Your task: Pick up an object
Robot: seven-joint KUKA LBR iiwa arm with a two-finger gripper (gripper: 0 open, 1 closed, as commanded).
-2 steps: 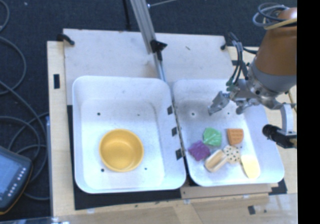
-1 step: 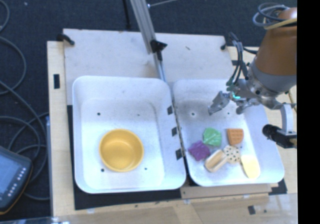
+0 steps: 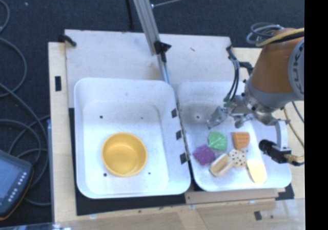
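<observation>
1. The claw (image 3: 221, 117) hangs over the right bin (image 3: 197, 100), toward its middle and a little back from the cluster of small things. I cannot tell how it is set — it is too small and dark against the arm's wrist to read.

2. The likeliest things to pick lie along the right bin's front edge, close together: a green block (image 3: 217, 140), a purple piece (image 3: 204, 154), an orange block (image 3: 240, 140), a tan roll (image 3: 220, 165), a spotted cube (image 3: 237, 158) and a yellow piece (image 3: 257, 170) near the front right corner.

3. By my judgement these are light toy-like items, some perhaps soft foam or plastic. None looks fragile, though smooth ones may slip.

4. The green block sits nearest the claw and has open floor behind it — I would take it across its narrower sides. The tan roll and spotted cube touch or nearly touch, so a grab there risks nudging a neighbour.

5. A yellow bowl (image 3: 124, 154) rests in the left bin (image 3: 92, 96), toward its front, well apart from the claw.

6. Both bins are shallow, white and smooth, sitting on a pale wooden bench (image 3: 113, 49). Beyond it, dark floor with loose cables, and a metal rail slants in from the back.
</observation>
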